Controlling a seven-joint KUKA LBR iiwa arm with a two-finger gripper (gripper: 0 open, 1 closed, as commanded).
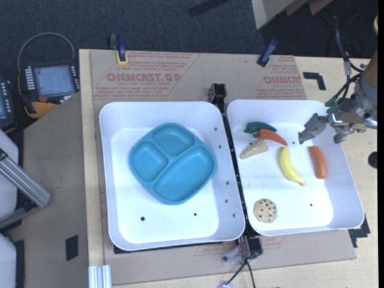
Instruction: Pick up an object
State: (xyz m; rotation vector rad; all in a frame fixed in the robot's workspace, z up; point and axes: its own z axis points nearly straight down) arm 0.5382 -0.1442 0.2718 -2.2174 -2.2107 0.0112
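Observation:
The right bin holds several toy foods: a yellow banana, an orange sausage, a carrot with green leaves, a beige wedge and a chocolate-chip cookie. My gripper hangs over the bin's far right part, above and just beyond the sausage. Its two dark fingers are spread apart and open, with nothing between them.
The left bin carries a blue divided plate. A black clamp sits at the back where the bins meet. A pendant with a screen lies off the bench at the far left. The arm's wrist enters from the right.

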